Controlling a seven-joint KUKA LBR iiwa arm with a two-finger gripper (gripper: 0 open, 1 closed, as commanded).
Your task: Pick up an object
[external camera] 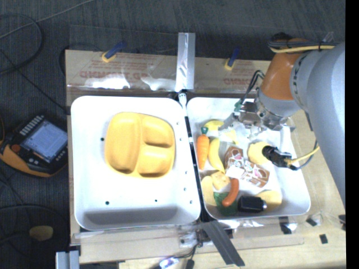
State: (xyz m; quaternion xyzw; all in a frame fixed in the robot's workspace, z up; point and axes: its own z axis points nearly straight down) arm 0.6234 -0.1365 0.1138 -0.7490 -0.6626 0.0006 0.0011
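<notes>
With my claw low over the right bin, grip unreadable from here, I'd settle squarely on the banana just below-left before closing.

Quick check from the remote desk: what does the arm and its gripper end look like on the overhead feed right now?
The arm is a bulky, rounded grey body with an orange band above the wrist. Below the band sits a metallic silver-grey gripper assembly. Thin dark cables loop beside the wrist, and a yellowish cable trails toward a black plug-like part over the right bin.
</notes>
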